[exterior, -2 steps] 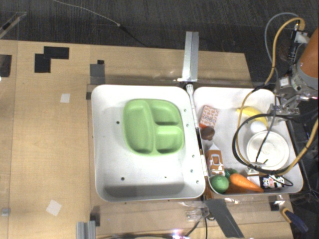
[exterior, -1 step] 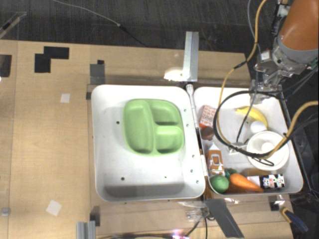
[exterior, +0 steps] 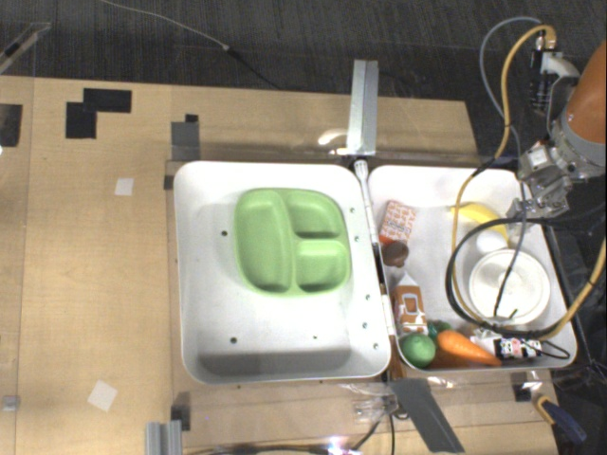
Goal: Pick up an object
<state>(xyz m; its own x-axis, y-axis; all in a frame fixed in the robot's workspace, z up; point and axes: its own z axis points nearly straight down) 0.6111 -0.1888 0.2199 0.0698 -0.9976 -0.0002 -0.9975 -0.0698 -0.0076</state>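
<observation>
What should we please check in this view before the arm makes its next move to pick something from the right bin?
1. Claw position: the metal claw sits over the far right edge of the shallow white right bin: ok.
2. Claw open or shut: cannot tell.
3. Anything held: nothing seen in it: ok.
4. Targets present: orange toy carrot, green round toy, white round bowl, yellow banana-shaped toy: ok.
5. Black and yellow cables loop over the bowl: not ok.
6. Green divided plastic tray lies alone in the left white bin: ok.
</observation>
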